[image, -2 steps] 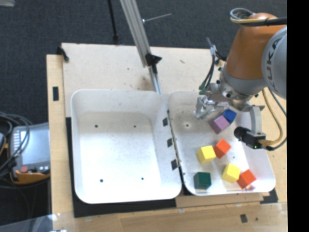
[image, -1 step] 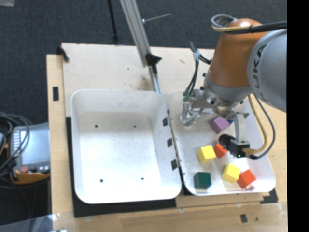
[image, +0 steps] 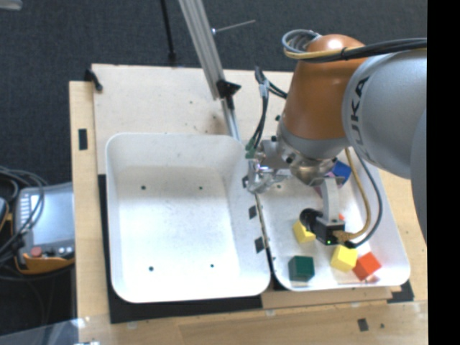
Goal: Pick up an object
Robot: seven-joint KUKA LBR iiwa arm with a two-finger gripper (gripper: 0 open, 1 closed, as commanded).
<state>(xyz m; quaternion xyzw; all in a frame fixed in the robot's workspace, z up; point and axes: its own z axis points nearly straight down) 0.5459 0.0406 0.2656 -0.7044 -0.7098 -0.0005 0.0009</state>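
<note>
My gripper [image: 264,177] hangs below the orange-banded wrist, over the far left part of the right bin [image: 394,254], close to the rim shared with the left bin [image: 172,214]. The wrist hides most of the gripper. Loose blocks lie in the right bin: a small yellow block [image: 303,231], a dark green block [image: 301,267], a second yellow block [image: 343,258] and an orange block [image: 367,265] at the near side. A blue block [image: 341,171] peeks out behind the arm. I see none of them in the gripper.
A black fitting with cables [image: 320,221] hangs from the arm above the blocks. A slanted aluminium bar [image: 205,45] rises behind the left bin. A grey device [image: 43,221] sits off the bench at the left.
</note>
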